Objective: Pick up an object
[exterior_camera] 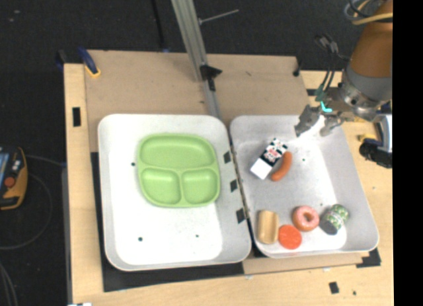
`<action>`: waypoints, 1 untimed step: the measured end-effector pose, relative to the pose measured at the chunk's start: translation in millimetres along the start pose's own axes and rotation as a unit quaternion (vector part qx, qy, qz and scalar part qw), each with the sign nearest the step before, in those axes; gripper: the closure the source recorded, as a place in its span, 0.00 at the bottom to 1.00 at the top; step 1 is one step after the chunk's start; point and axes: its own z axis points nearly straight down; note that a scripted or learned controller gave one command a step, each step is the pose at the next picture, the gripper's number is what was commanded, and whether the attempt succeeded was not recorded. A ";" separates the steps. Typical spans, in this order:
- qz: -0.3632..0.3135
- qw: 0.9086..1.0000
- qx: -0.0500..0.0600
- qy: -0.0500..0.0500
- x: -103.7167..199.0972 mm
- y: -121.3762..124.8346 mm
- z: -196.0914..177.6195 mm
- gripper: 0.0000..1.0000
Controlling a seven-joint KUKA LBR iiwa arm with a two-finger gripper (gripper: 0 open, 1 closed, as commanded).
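My gripper (pixel 316 125) hangs over the far right corner of the right bin (pixel 344 166), its two fingers spread open with nothing between them. Below and left of it lie a white carton with black spots (pixel 269 158) and a red-orange sausage (pixel 282 166), touching each other. Along the bin's near edge sit a tan bread roll (pixel 266 226), an orange-red round fruit (pixel 289 237), a pink doughnut (pixel 305 218) and a grey-green lump (pixel 334 219).
The left bin (pixel 119 232) holds a green divided plate (pixel 178 170). A grey metal post (pixel 192 34) rises behind the bins, slanting toward the seam between them. Wooden bench surrounds both bins.
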 end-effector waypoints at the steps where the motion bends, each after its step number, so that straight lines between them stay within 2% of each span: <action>1: 0.000 1.000 -0.002 0.000 0.0 0.9 -1.9 0.00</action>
